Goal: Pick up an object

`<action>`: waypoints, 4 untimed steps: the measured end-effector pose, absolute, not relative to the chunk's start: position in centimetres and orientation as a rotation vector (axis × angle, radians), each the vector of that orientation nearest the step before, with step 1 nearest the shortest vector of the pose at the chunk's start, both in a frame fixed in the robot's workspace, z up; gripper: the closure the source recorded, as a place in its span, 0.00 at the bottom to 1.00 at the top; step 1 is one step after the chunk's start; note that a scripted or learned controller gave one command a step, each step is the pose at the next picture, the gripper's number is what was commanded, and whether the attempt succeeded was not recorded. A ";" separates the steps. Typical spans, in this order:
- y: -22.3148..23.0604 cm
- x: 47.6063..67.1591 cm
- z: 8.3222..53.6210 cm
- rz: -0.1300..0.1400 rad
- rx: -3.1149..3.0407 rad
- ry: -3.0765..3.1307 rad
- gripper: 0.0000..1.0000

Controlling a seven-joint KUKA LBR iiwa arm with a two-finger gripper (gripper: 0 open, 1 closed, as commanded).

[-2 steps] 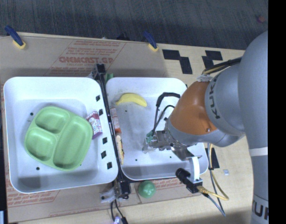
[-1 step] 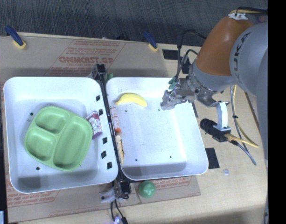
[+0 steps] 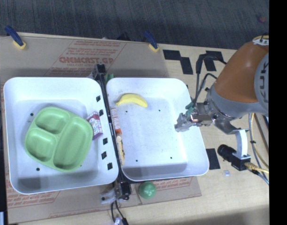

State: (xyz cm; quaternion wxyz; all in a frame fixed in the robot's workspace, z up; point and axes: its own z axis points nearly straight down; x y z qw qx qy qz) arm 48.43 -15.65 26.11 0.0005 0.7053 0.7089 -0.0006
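A yellow banana [image 3: 131,100] lies at the back of the right bin [image 3: 152,172], near its left wall. My gripper [image 3: 184,122] hangs over the right edge of that bin, well to the right of the banana and apart from it. A green divided plate [image 3: 58,137] fills much of the left bin [image 3: 21,182]. A small red and white packet [image 3: 95,123] leans by the plate's right side. Another packet [image 3: 117,125] lies along the right bin's left wall.
A green ball [image 3: 146,189] rests on the cardboard in front of the right bin. Blue clamps [image 3: 15,37] [image 3: 151,41] hold the cardboard at the back. The grey and orange arm [image 3: 241,86] covers the bench to the right of the bins.
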 end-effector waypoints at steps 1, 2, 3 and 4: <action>-17.0 60.2 22.5 -0.002 2.215 2.229 1.00; -17.1 60.2 22.5 -0.002 2.214 2.229 0.00; -21.2 57.4 29.5 0.001 2.214 2.223 0.00; -20.0 56.3 11.6 -0.006 2.221 2.233 0.00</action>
